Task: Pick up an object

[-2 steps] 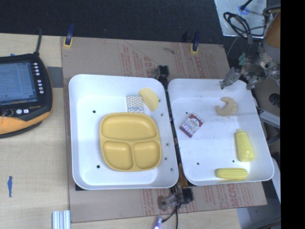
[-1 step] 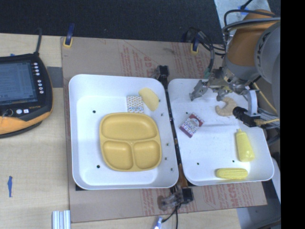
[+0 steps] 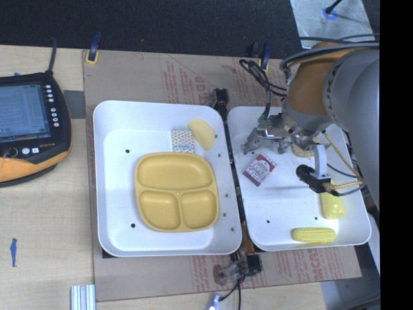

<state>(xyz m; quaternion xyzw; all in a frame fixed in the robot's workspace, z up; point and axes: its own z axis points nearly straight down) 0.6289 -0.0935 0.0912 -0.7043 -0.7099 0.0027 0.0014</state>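
The grey arm's hand (image 3: 274,134) sits low in the upper part of the right shallow white bin (image 3: 277,234), right of frame centre; whether it is apart or together cannot be told. A small red-and-white packet (image 3: 259,170) lies just below it. A yellow corn cob (image 3: 313,235) and yellow block (image 3: 332,206) lie lower right. The left white bin (image 3: 113,173) holds a yellow divided plastic tray (image 3: 175,191).
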